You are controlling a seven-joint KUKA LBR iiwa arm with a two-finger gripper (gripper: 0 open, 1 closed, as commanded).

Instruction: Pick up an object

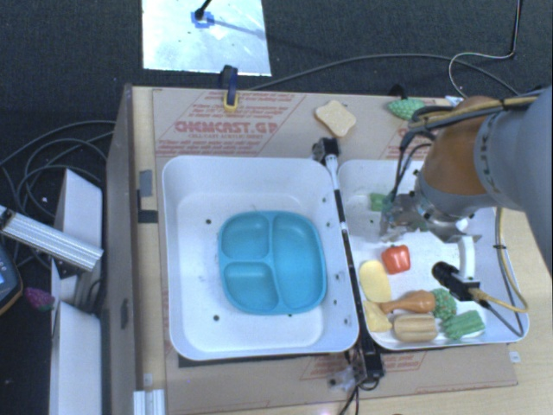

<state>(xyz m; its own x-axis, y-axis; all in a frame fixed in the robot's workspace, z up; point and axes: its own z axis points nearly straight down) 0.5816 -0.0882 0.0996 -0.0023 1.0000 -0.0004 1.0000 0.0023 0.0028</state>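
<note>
In the right bin (505,340), you see toy foods gathered at the near end: a red pepper (396,258) just beside a pale yellow piece (374,280), a chicken drumstick (411,302), a hot-dog bun (414,327) and two green vegetables (459,316). Just above the pepper hangs the gripper (399,223), though you cannot tell how it is set, and a small green piece (378,201) lies to its left. The left bin (186,258) holds a blue divided plate (271,261), and a toy bread slice (335,118) rests on the cardboard (259,119) beyond.

Red print on the cardboard sheet (259,115) under the bins reads "CHEMCAST GP"; smaller lines are illegible.
</note>
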